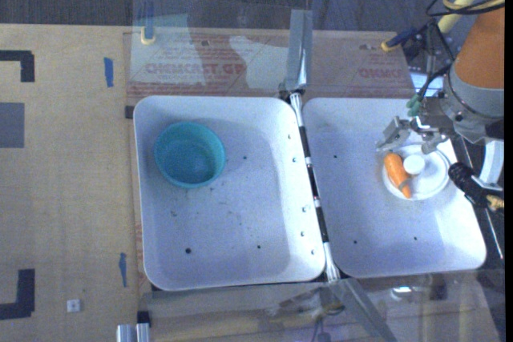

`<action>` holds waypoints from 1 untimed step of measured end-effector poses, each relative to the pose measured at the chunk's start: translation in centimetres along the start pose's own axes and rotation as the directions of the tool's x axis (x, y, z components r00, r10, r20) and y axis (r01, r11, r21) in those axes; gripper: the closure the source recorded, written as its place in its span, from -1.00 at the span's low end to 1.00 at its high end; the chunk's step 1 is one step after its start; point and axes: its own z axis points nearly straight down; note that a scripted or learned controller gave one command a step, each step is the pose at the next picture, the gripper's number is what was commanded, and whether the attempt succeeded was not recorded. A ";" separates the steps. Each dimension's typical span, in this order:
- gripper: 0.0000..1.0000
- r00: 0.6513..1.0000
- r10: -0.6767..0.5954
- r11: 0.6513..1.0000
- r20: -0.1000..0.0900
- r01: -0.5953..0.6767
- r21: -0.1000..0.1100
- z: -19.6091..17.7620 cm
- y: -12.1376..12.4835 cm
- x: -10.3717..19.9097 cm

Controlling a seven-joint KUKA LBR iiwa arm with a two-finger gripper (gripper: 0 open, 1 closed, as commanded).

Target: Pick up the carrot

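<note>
An orange carrot [396,174] lies on a small white plate [430,183] in the right bin, near its right side. A small white round piece [414,165] sits on the plate beside the carrot. My gripper [410,134] hangs just above and behind the plate, its metal fingers [391,134] spread apart with nothing between them. The carrot sits just below the fingertips, apart from them.
A teal bowl [189,154] stands in the left bin [240,252] at its upper left. The right bin [377,252] has bare floor in front and to the left of the plate. A metal divider [309,180] separates the bins. Cables [449,4] trail behind the arm.
</note>
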 end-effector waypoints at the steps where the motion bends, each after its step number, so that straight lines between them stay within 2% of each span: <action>1: -1.00 0.995 -0.095 0.995 0.001 0.095 -0.001 8.3 1.9 -4.3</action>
